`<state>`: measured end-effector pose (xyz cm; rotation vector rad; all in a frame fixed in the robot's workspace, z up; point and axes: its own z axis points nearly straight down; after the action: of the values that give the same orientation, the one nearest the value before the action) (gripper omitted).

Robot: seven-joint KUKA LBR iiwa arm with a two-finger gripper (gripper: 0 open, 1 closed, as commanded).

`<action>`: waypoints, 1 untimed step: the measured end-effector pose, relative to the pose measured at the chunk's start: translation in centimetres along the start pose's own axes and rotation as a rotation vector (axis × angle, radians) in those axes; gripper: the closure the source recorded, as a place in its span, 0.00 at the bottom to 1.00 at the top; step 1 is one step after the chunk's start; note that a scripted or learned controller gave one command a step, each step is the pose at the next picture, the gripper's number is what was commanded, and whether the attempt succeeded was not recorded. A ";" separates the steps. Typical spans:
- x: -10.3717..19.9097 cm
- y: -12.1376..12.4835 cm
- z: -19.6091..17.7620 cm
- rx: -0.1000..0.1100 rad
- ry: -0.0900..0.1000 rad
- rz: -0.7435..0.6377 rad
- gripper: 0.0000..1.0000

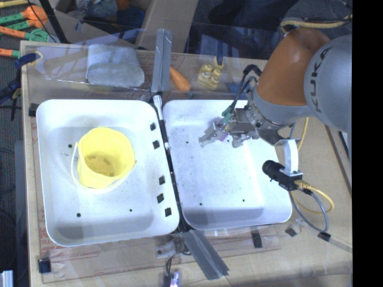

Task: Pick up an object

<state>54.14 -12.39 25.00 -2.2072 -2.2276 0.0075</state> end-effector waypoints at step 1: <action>-5.8 5.7 -1.7 -0.003 -0.002 0.075 0.00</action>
<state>59.90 -18.12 26.70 -2.2920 -2.1462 0.0066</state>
